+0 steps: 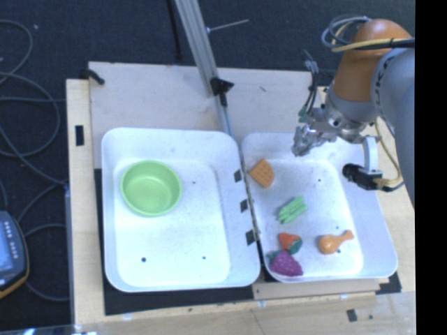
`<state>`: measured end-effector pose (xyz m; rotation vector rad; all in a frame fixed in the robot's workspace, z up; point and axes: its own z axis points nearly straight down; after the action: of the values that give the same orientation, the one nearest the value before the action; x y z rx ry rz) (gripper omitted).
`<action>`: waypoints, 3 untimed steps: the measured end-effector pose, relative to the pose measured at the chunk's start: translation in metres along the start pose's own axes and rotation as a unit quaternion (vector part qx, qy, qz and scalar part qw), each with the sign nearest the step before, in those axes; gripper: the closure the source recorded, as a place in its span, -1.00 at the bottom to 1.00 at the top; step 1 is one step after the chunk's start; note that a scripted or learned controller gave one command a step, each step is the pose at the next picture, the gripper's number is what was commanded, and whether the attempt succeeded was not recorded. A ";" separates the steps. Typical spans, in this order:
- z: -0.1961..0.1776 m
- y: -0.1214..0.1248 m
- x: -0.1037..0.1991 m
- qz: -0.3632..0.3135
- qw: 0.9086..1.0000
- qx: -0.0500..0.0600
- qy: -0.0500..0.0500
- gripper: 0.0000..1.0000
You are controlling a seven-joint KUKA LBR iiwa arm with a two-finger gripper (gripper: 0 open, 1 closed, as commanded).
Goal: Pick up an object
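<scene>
Purple grape bunch (286, 263) at the near edge of the right bin (363, 257), touching a red-orange strawberry-like piece with green leaves (289, 242) just behind it. Orange drumstick-shaped toy (334, 241) beside these, toward the bin's right wall. Green ridged vegetable piece (291, 209) near the bin's middle, lying at a slant. Orange-tan waffle-like square (262, 174) at the left side of the same bin, near the divide between the bins. Left bin (174, 257) holds one green bowl (151, 187), upright, in its far-left part. Both bins rest side by side on the wooden desk (154, 96). Gripper (304, 145) hangs over the far edge of the right bin, apart from every toy; whether its fingers are apart or together cannot be told, and nothing is seen between them. Grey arm with orange band (367, 54) enters from the right.
</scene>
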<state>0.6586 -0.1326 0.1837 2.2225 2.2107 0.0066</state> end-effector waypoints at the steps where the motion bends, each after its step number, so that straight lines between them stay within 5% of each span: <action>1: -0.025 0.001 -0.001 -0.001 1.000 0.001 0.001 1.00; 3: -0.034 -0.052 0.083 -0.005 1.000 0.004 0.001 1.00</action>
<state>0.6073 -0.0496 0.2170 2.2159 2.2282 0.0001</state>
